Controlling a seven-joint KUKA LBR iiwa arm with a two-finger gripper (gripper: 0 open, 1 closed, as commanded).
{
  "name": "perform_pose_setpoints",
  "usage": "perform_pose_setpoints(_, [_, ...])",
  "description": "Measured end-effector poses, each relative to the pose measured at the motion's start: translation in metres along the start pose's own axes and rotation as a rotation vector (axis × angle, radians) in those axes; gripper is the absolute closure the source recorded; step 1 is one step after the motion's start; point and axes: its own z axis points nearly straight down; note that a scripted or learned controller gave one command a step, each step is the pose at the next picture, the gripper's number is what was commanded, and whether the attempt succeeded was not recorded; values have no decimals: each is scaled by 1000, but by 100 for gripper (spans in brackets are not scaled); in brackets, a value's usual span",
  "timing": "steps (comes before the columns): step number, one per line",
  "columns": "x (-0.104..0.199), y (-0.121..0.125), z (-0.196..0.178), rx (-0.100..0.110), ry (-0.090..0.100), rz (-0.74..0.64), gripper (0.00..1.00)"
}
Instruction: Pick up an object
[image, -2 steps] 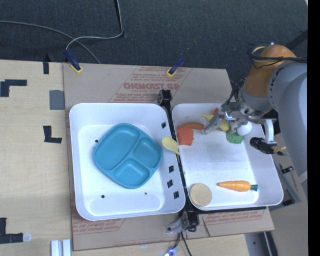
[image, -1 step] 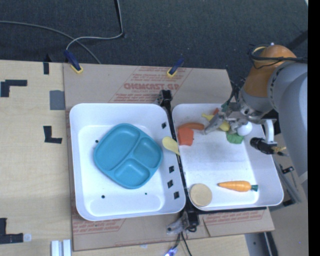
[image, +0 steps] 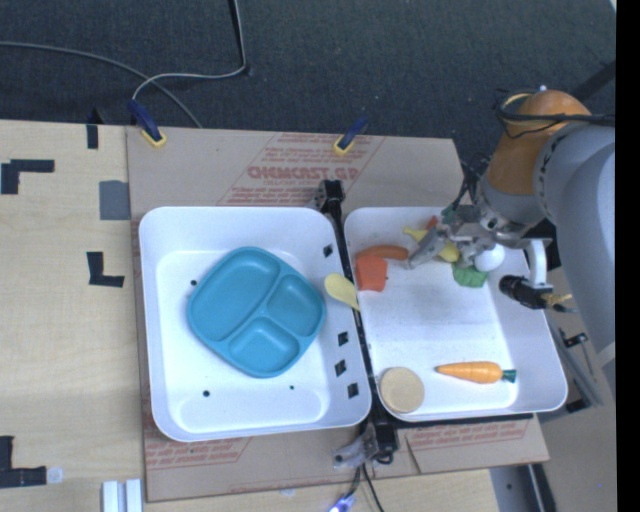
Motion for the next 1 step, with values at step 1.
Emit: perform_pose_setpoints(1, [-3, 1, 0, 4, 10, -5, 0])
